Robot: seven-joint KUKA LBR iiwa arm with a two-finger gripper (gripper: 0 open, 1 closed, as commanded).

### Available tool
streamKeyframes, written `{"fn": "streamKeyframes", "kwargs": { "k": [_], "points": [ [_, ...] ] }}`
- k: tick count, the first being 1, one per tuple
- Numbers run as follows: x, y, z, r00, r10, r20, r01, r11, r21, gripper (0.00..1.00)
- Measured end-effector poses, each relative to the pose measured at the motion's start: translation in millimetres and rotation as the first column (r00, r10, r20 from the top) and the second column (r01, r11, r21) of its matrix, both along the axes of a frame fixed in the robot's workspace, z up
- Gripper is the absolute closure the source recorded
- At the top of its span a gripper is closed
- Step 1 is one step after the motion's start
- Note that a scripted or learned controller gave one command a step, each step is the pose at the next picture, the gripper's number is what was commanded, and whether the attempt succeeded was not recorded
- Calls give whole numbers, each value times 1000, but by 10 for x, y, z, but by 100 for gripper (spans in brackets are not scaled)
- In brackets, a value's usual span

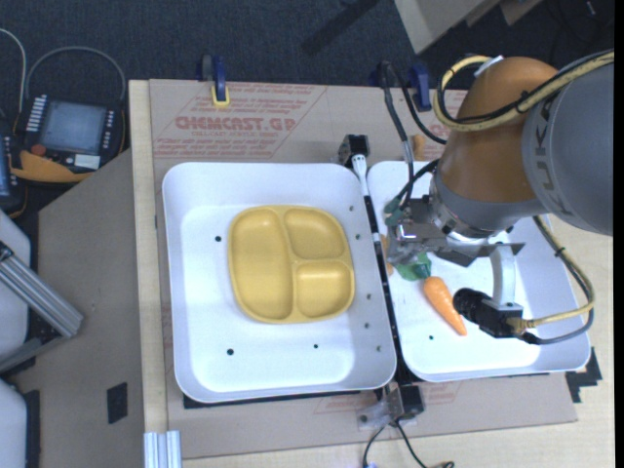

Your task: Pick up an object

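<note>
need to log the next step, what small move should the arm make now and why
Probably shift the gripper slightly toward the carrot and lower over it. The carrot lies loose on the right bin floor beside the gripper rather than under it. I can't tell how the gripper is set.

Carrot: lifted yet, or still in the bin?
In the bin. The carrot lies flat on the right bin's floor, below the gripper, not between its fingers.

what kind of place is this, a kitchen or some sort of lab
Most likely a robotics lab bench: a robot arm over two white bins, a handheld control pendant at the left, and clamped cardboard under it all.
</note>
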State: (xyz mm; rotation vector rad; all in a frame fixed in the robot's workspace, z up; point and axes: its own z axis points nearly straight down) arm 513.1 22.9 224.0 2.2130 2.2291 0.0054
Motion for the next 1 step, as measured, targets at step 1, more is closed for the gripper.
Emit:
{"fn": "streamKeyframes", "kwargs": {
  "k": [1],
  "points": [
    [-5, 489, 28, 1000, -1, -2, 1, 1000, 0, 100]
  ]
}}
